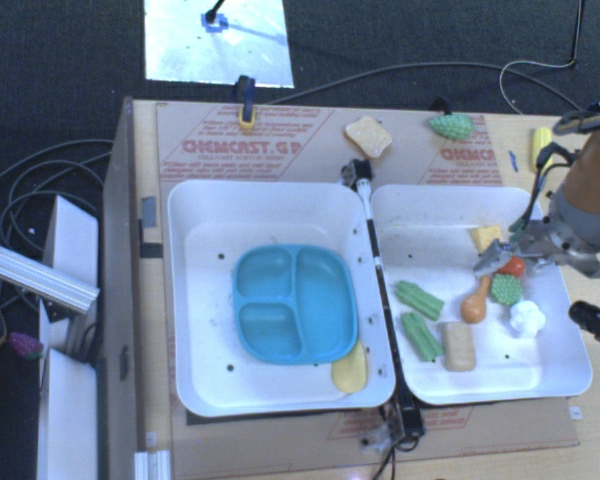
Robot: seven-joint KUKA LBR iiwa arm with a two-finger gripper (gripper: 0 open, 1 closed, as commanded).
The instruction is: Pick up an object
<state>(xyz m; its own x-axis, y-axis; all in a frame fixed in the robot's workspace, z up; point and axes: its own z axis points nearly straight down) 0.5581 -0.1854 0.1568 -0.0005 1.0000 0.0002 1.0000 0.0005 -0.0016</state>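
Pincer point(502, 259) low over right bin point(555, 373), grip state impossible to tell; red piece point(513, 266) right at tip, green floret point(506, 289) just below.

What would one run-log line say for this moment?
arm: in from right | pincer: low in right bin, over red and green toy food | left bin: blue divided plate | lift: not yet

The claw point(502, 258) hangs low in the right bin point(560, 373), just above a red toy point(513, 266).
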